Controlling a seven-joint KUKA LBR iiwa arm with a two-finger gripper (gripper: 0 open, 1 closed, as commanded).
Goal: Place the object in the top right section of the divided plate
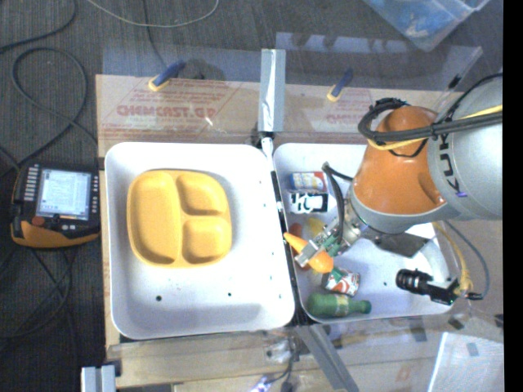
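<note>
Two shallow white plastic bins sit side by side, the left bin (118,300) touching the right bin (384,260) along a shared wall. The left bin holds only the yellow divided plastic plate (155,219), lying flat and near the middle, presumably so each compartment can be reached from above. Its top right section (202,193), the target, has nothing in it. The loose stock is all in the right bin, crowded toward the shared wall: a small blue-and-white labelled can (308,181), a black-and-white packet (309,202) just below it, an orange carrot-like piece (297,241), a red-and-white tin (341,282) on its side, and a green bottle-shaped item (337,305) against the near wall. The end effector (320,250) is low over the orange piece, so that is judged to be the task's object. It lies in the right bin, well apart from the plate. Whether the end effector is open or closed, or has hold of anything, cannot be told from this angle. The grey arm with its orange band (396,178) leans in from the right, covering part of the bin. The surface (188,109) is a brown printed board, with two blue-handled clamps (167,73) at its far edge, likely holding it in place. On the dark carpeted floor (49,72) lie a control pendant (53,205) at the left and loose cables. A clear plastic tub (433,2) stands at the far right.
</note>
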